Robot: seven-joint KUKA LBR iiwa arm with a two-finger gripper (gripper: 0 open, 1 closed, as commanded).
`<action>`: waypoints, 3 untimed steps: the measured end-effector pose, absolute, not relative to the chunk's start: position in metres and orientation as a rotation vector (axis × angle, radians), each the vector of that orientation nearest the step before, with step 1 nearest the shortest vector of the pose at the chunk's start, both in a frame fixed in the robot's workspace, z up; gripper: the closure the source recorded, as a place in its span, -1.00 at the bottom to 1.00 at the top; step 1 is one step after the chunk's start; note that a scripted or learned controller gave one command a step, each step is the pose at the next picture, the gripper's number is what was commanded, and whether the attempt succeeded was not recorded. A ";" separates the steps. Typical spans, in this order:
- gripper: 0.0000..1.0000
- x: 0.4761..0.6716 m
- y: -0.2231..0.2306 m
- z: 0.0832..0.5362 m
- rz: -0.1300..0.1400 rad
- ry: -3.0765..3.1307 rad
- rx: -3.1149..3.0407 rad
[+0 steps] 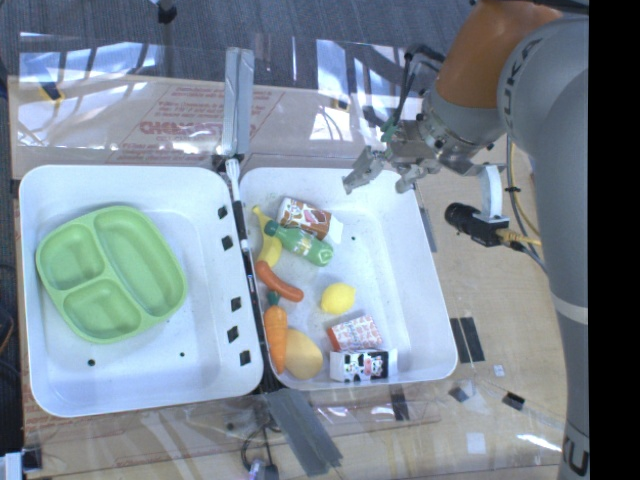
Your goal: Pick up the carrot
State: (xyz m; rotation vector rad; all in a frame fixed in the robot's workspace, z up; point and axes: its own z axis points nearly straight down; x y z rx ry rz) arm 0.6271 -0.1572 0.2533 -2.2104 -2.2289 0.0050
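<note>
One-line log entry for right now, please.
gripper: open, over right bin's far edge, holding nothing | carrot: lying by bin's left wall, untouched | step: approach

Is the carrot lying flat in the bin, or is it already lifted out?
Lying flat in the bin. The carrot rests on the right bin's floor near its left wall, beside a potato. The gripper hovers far from it.
</note>
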 end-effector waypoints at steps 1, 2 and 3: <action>-1.00 0.570 -0.111 0.149 0.003 -2.588 -1.775; -1.00 0.501 0.002 0.192 0.002 -2.823 -1.372; -1.00 0.476 -0.031 0.191 0.002 -2.781 -1.453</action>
